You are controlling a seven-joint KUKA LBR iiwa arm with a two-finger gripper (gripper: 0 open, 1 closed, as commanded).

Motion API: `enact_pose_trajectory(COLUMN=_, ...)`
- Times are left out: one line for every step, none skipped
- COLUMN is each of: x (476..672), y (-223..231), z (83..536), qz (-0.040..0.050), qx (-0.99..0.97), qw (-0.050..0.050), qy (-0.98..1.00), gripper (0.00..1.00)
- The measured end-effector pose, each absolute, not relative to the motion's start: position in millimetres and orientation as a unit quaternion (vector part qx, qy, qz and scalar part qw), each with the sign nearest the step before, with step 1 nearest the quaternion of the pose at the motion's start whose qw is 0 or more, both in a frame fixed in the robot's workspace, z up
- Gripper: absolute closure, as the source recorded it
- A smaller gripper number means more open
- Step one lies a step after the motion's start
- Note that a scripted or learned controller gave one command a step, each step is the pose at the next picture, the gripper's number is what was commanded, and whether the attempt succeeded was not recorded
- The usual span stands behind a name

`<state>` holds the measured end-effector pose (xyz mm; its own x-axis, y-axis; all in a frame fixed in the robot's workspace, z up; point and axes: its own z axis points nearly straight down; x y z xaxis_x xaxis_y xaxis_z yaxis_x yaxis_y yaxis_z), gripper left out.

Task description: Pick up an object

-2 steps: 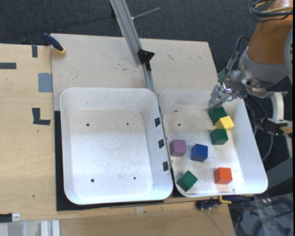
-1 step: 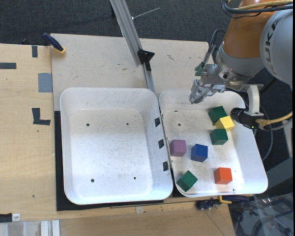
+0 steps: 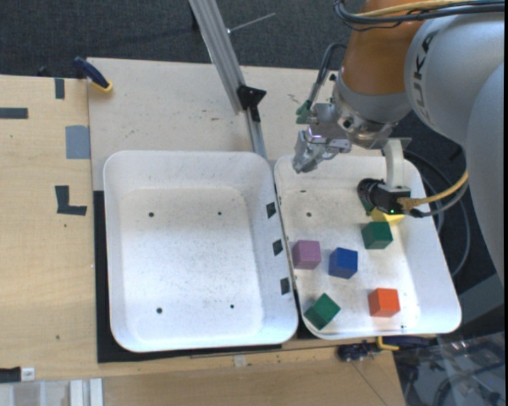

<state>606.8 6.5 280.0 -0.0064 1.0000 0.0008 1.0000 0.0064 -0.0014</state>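
Hovering over the upper left corner of the right bin (image 3: 423, 252), pincer (image 3: 306, 161) carries nothing visible; can't tell how far it's spread. Blocks sit lower in that bin: purple (image 3: 306, 254), blue (image 3: 343, 261), two green (image 3: 377, 234) (image 3: 323, 309), orange (image 3: 383, 302). Left bin (image 3: 118, 227) sits alongside.
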Motion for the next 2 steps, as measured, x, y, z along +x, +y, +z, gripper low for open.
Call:
enact_pose_trajectory(x=618.6, y=49.4, z=266.8, qz=0.0007, qx=-0.705, qw=0.001, qy=-0.709, gripper=1.0)
enact_pose_trajectory(x=633.7, y=90.6, z=251.5, qz=0.0007, qx=-0.706, qw=0.0, qy=-0.709, gripper=1.0)
